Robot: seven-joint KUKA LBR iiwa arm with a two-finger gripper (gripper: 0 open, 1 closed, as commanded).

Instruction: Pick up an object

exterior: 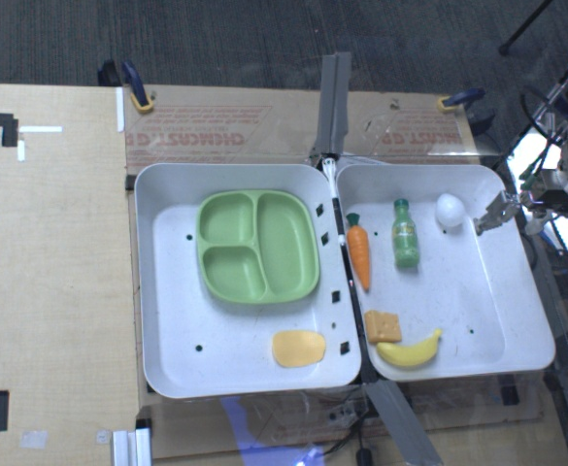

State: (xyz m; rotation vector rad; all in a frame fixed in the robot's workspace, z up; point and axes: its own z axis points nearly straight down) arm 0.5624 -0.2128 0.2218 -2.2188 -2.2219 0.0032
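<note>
Gripper (492,217) of mine hung over the right white plastic bin (517,304), far right edge; finger state could not be told. Nearest lay a yellow banana (409,350) and tan cracker (383,326); farther, an orange carrot (359,252), green bottle (405,233), white ball (450,210).

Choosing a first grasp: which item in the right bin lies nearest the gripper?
The white ball, in the far right corner, just beside the gripper; the bottle, carrot and banana lie farther away.
</note>
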